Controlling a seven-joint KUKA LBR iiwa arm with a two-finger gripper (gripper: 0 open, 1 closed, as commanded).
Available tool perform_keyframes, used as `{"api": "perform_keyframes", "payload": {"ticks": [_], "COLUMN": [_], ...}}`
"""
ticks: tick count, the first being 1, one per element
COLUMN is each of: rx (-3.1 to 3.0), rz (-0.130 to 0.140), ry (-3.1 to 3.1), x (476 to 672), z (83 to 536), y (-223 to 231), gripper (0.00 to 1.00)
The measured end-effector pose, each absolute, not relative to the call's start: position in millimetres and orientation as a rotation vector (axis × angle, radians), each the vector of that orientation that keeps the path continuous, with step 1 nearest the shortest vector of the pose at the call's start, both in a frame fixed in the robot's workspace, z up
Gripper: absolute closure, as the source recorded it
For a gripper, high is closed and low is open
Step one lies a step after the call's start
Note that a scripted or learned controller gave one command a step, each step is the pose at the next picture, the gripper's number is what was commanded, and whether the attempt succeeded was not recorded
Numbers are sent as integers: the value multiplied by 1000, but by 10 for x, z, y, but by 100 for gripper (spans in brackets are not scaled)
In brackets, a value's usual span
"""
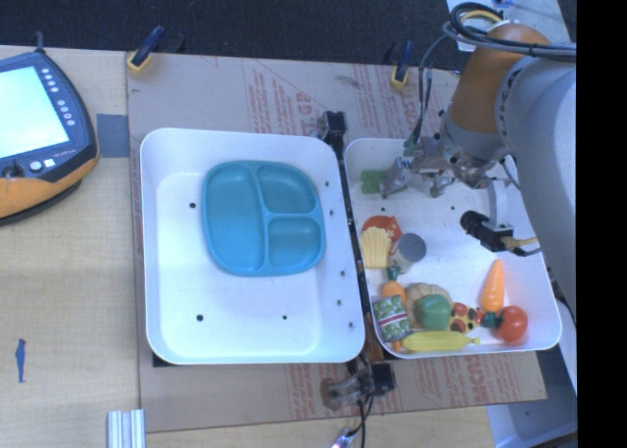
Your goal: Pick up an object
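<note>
The left bin (176,319) and right bin (443,215) were white, and the divided plate (263,218) well left of the grey cylinder (410,248) was plain turquoise. Just left of that cylinder sat a red piece (382,226) and a yellow ribbed one (375,250), up-left a green piece (373,181), right an orange carrot (493,286), and below it a tan lump (426,292), a green pepper (434,314), a packet (390,319) patterned red, green and white, a yellow banana (438,341) and a red tomato (511,323). The arm (534,132) above the cylinder was grey with an orange band, and the cardboard sheet (245,93) was brown with red print.
</note>
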State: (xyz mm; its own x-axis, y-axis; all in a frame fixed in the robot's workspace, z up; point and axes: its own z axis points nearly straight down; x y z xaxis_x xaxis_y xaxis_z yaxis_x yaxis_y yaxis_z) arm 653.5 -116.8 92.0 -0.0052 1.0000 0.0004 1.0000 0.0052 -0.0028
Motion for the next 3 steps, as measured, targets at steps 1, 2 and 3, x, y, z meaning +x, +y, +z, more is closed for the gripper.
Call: {"api": "perform_keyframes", "payload": {"ticks": [1, 2, 3], "rx": [-2214, -2210, -2210], "rz": [5, 6, 7], "ry": [-2224, -2226, -2226], "x": [5991, 5993, 5993], "z": [915, 1019, 1019], "y": [-1167, -1169, -1170], "gripper": [0, 100, 0]}}
